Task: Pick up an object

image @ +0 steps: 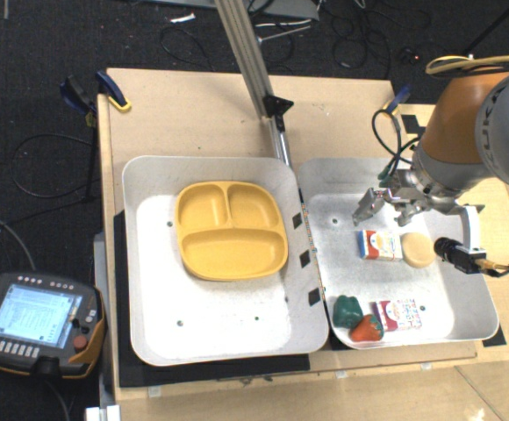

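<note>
Task judged barely begun: nothing lifted, nothing between the fingers. Hand (386, 205) poised over the upper part of the right bin (465, 327), reaching in from the right, fingers spread apart and splayed toward the left, gripping nothing. Whether touching the bin floor or hovering just above it, hard to tell from this slant.

Nearest candidates lying just below the hand: a small red-and-white carton (379, 245) and, touching its right side, a pale round biscuit-like piece (418, 251). Both flat on the bin floor, apart from the fingers. Either one within easy reach by a short drop and a shift toward the near edge; that is a judgement, not a certainty.

Left to do, by the look of it: settle over one thing, lower, close, lift clear. All of it, in short.

Count, right bin: two red-and-white cartons, the second one (398, 314) near the front rim; one pale round piece; one green lump (348, 310) at the front left corner; one red piece (368, 328) touching the green lump and just beside the second carton. Five things in all.

Count, left bin (149, 235): one yellow divided plate (232, 230) with three compartments, set toward the back, nothing in it.

Two white bins side by side on the bench (193, 117). One handheld controller (35, 323) with a lit screen off the bench, lower left.
</note>
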### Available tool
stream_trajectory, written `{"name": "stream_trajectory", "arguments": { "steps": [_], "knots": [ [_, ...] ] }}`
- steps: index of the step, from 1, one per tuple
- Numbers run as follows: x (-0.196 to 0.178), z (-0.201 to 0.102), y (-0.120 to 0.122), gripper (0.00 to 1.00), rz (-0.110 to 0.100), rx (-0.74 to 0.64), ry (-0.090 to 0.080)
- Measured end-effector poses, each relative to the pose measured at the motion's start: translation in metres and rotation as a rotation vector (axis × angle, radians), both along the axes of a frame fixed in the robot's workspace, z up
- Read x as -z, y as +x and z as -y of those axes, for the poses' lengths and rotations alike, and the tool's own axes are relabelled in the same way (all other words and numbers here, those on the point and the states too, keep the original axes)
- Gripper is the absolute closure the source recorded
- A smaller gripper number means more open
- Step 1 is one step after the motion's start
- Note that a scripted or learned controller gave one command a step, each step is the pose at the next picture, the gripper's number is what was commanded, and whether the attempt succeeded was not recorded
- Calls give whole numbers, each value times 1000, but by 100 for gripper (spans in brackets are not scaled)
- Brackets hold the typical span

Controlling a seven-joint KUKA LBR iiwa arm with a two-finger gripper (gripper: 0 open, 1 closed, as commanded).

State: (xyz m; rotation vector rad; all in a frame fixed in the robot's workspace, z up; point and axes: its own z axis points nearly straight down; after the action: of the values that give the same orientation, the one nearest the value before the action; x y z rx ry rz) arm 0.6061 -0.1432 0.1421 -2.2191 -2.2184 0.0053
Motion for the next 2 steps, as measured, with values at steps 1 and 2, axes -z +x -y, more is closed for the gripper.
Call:
{"name": "stream_trajectory", "arguments": {
  "steps": [1,2],
  "knots": [
    [49,-1,0,0,3,-1,-1],
    [36,-1,1,100,7,0,-1]
  ]
}}
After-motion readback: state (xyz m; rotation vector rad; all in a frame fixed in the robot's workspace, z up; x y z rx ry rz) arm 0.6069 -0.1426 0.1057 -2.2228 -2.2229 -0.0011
